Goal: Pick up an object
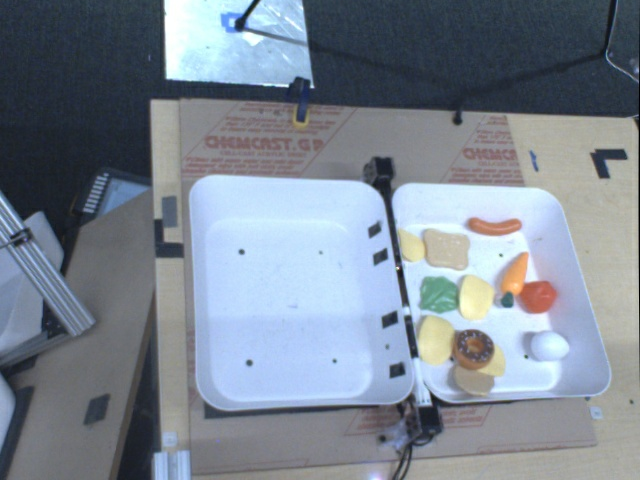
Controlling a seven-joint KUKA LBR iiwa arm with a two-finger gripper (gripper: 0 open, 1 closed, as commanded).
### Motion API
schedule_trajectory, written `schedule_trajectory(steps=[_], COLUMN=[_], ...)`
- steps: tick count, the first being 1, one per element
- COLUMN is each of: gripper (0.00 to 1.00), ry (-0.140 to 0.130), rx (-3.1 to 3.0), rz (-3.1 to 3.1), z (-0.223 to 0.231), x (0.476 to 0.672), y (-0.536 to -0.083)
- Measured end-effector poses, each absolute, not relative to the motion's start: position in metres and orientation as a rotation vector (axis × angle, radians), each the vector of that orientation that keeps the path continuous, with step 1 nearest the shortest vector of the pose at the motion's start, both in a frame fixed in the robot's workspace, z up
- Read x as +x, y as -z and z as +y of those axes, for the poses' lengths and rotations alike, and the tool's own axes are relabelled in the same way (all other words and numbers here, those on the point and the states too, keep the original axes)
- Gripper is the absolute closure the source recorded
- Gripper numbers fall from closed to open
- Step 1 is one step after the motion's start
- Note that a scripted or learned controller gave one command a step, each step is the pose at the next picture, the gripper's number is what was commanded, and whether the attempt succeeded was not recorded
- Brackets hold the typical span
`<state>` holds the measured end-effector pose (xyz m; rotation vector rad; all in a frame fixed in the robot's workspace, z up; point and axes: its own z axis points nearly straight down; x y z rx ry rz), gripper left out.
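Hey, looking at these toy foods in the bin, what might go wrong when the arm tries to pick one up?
Crowding is the main risk: the brown chocolate-glazed toy donut lies over yellow pieces, so a grasp there might catch or shove neighbours. The smooth white toy egg looks likely to roll or slip from the fingers. The orange toy sausage lies close to the white right-hand bin's far wall, which could block a finger.

Both bins white: left bin (290, 298), right bin (578, 298). Contents of right bin by colour: sausage (494, 226) orange-red; bread slice (446, 249) tan; carrot (514, 272) orange, green tip; tomato (538, 296) red; leafy piece (438, 293) green; egg (547, 346) white; doughnut (473, 348) brown, speckled; several lumps pale yellow. Desk (250, 133) light brown with faded red lettering.
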<state>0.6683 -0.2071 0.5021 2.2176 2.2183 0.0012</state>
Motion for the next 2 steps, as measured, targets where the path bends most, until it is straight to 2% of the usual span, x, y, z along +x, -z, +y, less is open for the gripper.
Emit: schedule_trajectory(steps=[2], gripper=[1.0], ry=[-0.001], rx=[2.214], rz=[2.222], z=[-0.206], x=[0.6685], y=[-0.5225])
